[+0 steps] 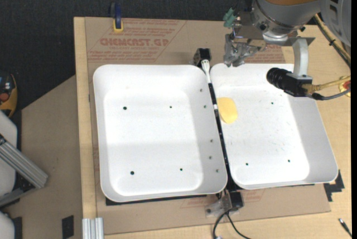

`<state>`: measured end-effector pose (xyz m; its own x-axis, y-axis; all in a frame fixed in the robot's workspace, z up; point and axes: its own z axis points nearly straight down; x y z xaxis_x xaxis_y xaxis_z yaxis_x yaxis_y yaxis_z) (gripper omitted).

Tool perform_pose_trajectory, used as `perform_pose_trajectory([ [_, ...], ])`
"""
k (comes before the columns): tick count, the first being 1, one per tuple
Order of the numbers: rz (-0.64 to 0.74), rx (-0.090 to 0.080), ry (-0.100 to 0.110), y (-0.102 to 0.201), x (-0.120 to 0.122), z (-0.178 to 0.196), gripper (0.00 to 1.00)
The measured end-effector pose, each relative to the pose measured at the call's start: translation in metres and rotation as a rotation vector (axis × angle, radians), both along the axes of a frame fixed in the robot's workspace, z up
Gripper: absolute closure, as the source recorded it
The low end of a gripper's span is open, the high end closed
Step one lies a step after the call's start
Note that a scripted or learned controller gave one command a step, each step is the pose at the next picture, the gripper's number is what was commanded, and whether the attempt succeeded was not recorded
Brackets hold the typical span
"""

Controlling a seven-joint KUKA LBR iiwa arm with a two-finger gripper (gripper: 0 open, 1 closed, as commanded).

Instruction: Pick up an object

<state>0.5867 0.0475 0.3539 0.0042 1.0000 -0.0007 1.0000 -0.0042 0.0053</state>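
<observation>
A pale yellow, rounded object (227,110) lies in the right bin (279,137), close to its left wall. My gripper (236,57) hangs over the far left corner of that bin, well behind the yellow object and apart from it. The arm's orange band and grey wrist fill the top right. Nothing shows between the fingers.
The left bin (156,132) sits beside the right one on a brown board. A black cylindrical part (285,81) of the arm reaches over the right bin's far edge. A blue and yellow clamp (116,15) stands at the board's far left. Cables lie at the front edge.
</observation>
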Motion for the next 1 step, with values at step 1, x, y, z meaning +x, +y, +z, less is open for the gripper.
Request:
perform_pose_trajectory([
  [1,-0.001,-0.002,-0.001,-0.0594,0.0078,0.026,1.0],
])
